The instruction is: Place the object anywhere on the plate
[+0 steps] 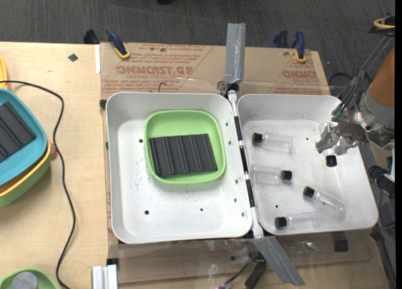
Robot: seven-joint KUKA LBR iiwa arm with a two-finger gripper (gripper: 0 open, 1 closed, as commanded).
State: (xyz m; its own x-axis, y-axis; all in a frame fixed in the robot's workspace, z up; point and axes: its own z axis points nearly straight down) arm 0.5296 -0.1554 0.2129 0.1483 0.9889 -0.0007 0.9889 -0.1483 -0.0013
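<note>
A green square plate (213, 124) lies in the left white bin (125, 206) and carries a dark ridged slab (183, 154). Several clear vials with black caps lie in the right bin (301, 112): one near its left wall (271, 141), one at mid-bin (276, 174), one at lower right (323, 198), one by the front wall (298, 221). My gripper (333, 142) hangs over the right bin's right side. A small black cap (331, 161) sits just below it; whether it is held or lying on the floor is unclear.
Brown cardboard (157, 68) lies behind the bins, held by blue-and-yellow clamps (117, 43). Stacked teal and yellow containers (25, 149) sit at the bench's left edge, with a black cable (63, 156) running past them.
</note>
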